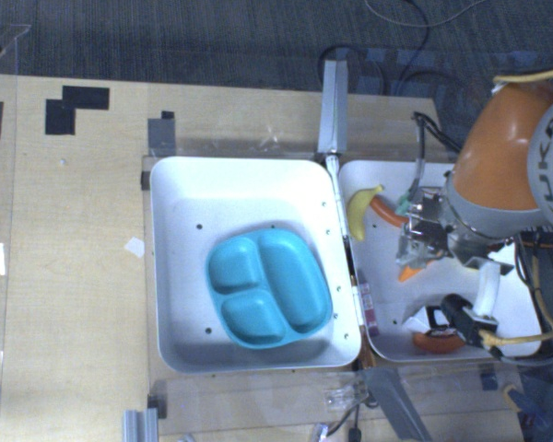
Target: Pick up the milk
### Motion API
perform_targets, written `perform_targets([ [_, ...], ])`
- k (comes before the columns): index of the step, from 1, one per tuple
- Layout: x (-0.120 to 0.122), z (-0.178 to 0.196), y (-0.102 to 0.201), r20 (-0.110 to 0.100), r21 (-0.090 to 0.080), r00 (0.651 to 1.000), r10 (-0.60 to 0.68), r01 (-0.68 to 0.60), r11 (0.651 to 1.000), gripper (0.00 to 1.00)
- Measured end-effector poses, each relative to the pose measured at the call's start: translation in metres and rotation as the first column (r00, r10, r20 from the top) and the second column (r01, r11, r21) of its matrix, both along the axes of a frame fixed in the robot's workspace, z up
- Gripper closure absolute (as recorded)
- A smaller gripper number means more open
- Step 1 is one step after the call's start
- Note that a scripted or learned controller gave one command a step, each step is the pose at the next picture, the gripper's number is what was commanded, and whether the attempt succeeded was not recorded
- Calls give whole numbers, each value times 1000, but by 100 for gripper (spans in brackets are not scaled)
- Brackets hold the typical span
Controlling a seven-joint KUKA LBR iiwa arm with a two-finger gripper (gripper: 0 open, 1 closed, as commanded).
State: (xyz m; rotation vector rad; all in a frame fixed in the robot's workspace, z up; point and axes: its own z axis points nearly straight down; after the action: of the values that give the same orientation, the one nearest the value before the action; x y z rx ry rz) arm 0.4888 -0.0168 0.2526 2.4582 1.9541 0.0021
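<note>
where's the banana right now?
Camera view: the banana lies in the top-left corner of the right bin, beside the wall shared with the left bin, an orange piece just right of it.

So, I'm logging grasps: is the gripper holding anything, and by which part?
It cannot be told. The gripper sits low in the right bin, by an orange item near the banana; its tip is too cluttered to show any hold.

Milk (364,304), white carton (print blurred), against right bin's (384,267) left wall
</note>
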Motion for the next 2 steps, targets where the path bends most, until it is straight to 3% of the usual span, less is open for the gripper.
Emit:
perform_targets([
  [1, -1, 156, -4, 5, 0, 1000, 15, -15, 1000, 100],
  [2, 43, 183, 20, 3, 0, 999, -50, 50, 999, 100],
])
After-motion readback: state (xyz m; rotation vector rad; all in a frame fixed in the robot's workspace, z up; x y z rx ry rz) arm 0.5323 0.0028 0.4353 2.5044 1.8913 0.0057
